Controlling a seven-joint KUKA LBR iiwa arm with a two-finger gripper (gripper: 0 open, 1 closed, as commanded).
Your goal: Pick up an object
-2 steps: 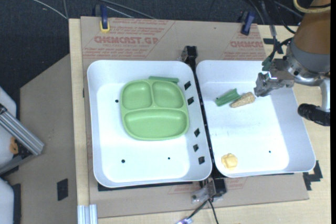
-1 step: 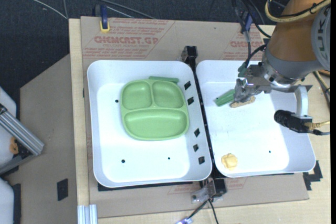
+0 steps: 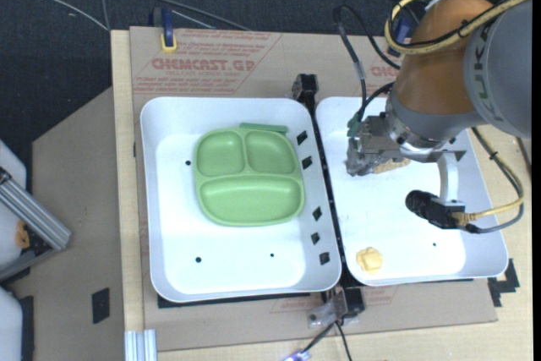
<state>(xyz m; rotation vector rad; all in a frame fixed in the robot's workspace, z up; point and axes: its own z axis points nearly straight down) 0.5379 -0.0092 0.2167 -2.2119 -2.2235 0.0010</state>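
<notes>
While the hand (image 3: 369, 155) hangs low over the right bin (image 3: 482, 266), its grip unreadable, a yellow object (image 3: 368, 259) lies near that bin's front edge.

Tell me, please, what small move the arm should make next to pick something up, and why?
Probably shift the gripper toward the near edge of the right bin, to above the small yellow object. It lies alone by the near-left corner, apart from the gripper, which sits over the far-left part of that bin.
</notes>
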